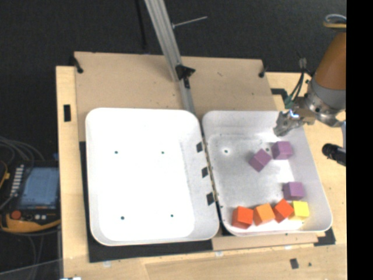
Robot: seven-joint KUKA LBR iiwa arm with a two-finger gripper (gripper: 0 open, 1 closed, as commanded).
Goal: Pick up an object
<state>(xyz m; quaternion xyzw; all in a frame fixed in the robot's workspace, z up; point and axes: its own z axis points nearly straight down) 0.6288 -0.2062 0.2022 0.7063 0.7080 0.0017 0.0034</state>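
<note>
**Nothing picked yet: gripper hangs over the right bin's far edge**

The gripper (284,123) sits above the far right part of the right bin (233,127), just beyond the nearest purple cube (282,150). Whether it is wide or narrow cannot be told at this size; no object shows in it. Seven cubes lie in the bin: a second purple cube (260,159) beside the first, a third (294,189) nearer the front, then a front row of red (242,216), orange (264,213), red (284,209) and yellow (301,209). By the look of it, choosing, descending, gripping and lifting all remain.
</note>
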